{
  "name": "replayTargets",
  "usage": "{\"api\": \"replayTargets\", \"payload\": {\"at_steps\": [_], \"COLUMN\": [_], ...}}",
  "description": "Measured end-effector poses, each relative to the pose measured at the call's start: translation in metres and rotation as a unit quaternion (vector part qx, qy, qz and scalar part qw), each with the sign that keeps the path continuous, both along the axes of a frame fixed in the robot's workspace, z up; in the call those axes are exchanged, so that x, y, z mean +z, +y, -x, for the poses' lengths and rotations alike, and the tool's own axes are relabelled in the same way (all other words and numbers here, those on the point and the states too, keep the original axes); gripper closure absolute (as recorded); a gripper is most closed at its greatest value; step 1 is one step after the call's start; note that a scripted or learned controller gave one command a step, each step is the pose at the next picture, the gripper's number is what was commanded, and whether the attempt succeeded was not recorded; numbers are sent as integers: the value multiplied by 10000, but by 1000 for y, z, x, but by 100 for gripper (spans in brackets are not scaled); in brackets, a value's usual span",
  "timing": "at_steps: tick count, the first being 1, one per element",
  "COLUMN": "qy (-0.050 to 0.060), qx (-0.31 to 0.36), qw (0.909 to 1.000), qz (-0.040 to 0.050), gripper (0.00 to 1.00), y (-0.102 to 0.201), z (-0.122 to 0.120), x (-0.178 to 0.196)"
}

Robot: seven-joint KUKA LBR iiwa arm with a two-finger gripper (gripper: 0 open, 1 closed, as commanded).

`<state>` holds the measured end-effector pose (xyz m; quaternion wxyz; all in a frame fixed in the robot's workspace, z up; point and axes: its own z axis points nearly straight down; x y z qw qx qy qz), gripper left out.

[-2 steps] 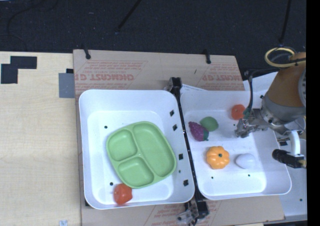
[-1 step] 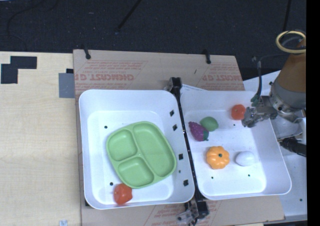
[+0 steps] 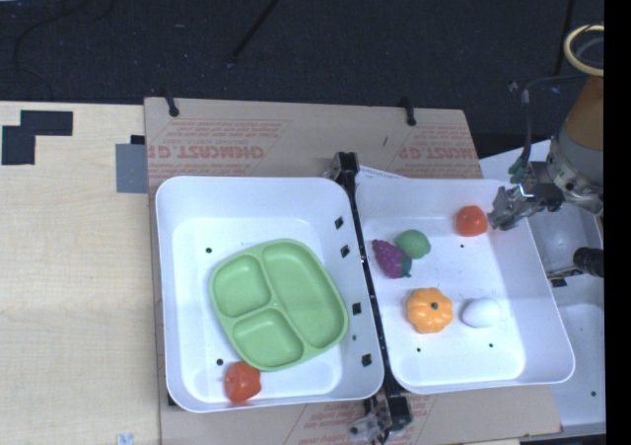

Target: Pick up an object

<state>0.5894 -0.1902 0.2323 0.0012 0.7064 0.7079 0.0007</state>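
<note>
Near edge of the left bin (image 3: 177, 236): a red tomato-like piece (image 3: 242, 381) by the near-left corner, touching or just beside the green divided plate (image 3: 278, 304), which fills the middle of that bin, tilted on the diagonal.

Right bin (image 3: 537, 334), nearest first: a white egg (image 3: 481, 314) toward the near-right part of the floor, just beside an orange pumpkin (image 3: 429, 309) to its left, apart by a small gap. Further back, near the bin's left wall, a purple grape bunch (image 3: 390, 258) touching a green round fruit (image 3: 413, 243). Furthest, close to the far-right corner, a red tomato (image 3: 471, 221).

At the far-right rim of the right bin: the gripper (image 3: 515, 203), just beside the red tomato, reaching in from the right on the grey arm with its orange band (image 3: 582, 115). Nothing visible between the fingers; too small and dark to tell whether apart or together, and whether touching the tomato or merely next to it
</note>
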Motion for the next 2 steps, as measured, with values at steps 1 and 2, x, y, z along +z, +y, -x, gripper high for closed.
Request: {"api": "replayTargets", "payload": {"at_steps": [1, 2], "qy": [4, 26], "qx": [-3, 7], "qw": [10000, 10000], "qz": [0, -13], "gripper": [100, 100], "y": [-1, 46], "z": [0, -8], "x": [52, 50]}}
